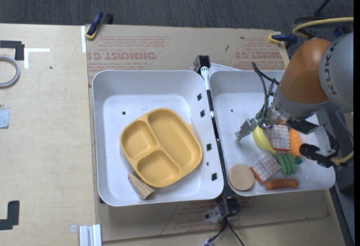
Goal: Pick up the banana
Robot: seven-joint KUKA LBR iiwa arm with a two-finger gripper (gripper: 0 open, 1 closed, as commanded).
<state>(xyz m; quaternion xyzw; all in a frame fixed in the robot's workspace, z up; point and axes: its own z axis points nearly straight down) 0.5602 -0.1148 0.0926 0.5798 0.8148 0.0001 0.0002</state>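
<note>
Right bin point(315, 184), near edge: sausage point(281, 184), round cracker point(242, 178), snack packet point(266, 166), green beans point(287, 162). Just behind them, mid-bin toward the right wall, the banana point(260, 138) lies against another packet point(279, 138). Gripper point(251, 126) sits right at its far-left end, touching or nearly. Can't tell finger state, nothing visibly held. Looks like approach/grasp step. Next: straddle the banana, close, lift straight. Left bin: yellow divided plate point(161, 147).

one fixed camera looks down at a slant from above the bench point(45, 126), taking in both bins point(107, 143).
</note>
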